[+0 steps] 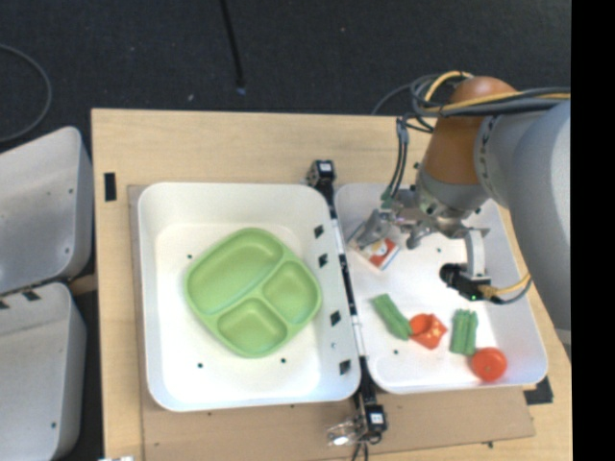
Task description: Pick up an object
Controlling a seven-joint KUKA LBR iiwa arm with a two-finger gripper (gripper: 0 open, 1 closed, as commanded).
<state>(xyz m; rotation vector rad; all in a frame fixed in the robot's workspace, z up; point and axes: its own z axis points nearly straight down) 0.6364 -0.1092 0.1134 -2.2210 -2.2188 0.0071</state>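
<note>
— What is counted in the bins?

— Two white bins are seen side by side. In the left bin (163, 373) one green divided plate (253, 292) with three compartments is laid. In the right bin (519, 353) five small things are counted: one red-and-white packet (383, 253), two green pieces, one orange-red block (429, 329) and one red ball (489, 364).

— How are they placed relative to the orange-red block?

— One green piece (391, 316) is set just to its left, touching or nearly so; the other green piece (464, 332) is found just to its right, and the red ball beyond that, nearer the front rim. The packet is seen farther back, to the left.

— And the gripper?

— The gripper (392, 230) is held above the packet, at the back of the right bin. Its fingers are spread apart, and nothing is seen between them.

— The surroundings?

— The bins are borne on a light wooden bench (221, 147). Dark floor (288, 36) is seen behind it, crossed by cables, and white panels (38, 219) are placed at the left.
</note>
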